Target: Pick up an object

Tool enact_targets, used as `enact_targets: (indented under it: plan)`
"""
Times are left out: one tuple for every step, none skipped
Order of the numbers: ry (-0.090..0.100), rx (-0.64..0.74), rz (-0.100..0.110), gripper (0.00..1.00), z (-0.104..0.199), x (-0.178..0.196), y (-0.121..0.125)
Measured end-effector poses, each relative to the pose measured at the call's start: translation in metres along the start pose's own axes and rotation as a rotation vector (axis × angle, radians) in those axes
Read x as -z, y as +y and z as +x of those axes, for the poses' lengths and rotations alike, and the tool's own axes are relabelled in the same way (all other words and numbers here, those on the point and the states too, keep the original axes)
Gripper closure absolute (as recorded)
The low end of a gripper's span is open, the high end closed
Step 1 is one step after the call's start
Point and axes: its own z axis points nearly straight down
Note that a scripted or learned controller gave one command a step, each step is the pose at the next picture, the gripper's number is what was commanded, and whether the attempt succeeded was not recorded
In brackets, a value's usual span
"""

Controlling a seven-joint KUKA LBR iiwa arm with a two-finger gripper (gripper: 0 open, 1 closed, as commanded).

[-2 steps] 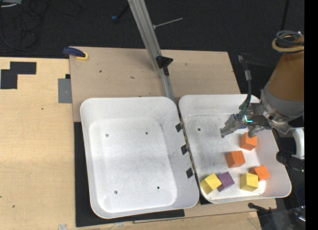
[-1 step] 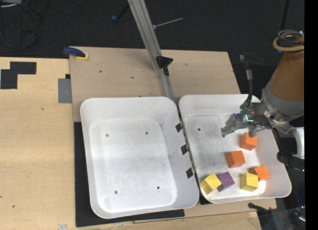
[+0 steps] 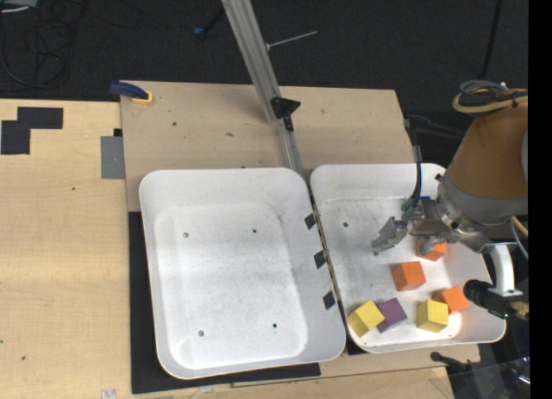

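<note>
From my camera above the bench I look down at a slant on two shallow white bins set side by side on a pale wooden board. The left bin [image 3: 228,268] has only a few dark specks on its floor. The right bin [image 3: 362,208] holds all the loose objects, gathered toward its near right corner.

The arm [image 3: 492,169] comes in from the right, its orange band wide and close to the lens, and the gripper [image 3: 405,233] hangs low over the middle of the right bin. I see one grey finger [image 3: 388,235] angling out to the left, well apart from the rest of the gripper body, so the fingers look spread open with nothing between them.

Just beside the gripper on its right is a small orange piece [image 3: 434,250], partly hidden by the wrist; I cannot tell whether it touches. Below the gripper lies an orange block [image 3: 409,276]. Nearer the front rim, from left to right, sit a yellow block [image 3: 366,316] touching a purple block [image 3: 392,312], then a second yellow block [image 3: 433,314] touching another orange block [image 3: 455,300].

A slim metal rail [image 3: 255,52] slants up from between the bins toward the dark background.
</note>
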Motion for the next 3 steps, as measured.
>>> enact_targets:
  plan:
    - [0.000, 0.000, 0.002, 0.00, -0.005, -0.061, 0.005]
    - [-0.002, 0.001, -0.012, 0.00, -0.005, -0.094, 0.007]
    - [0.000, -0.007, -0.004, 1.00, -0.007, -0.088, 0.005]
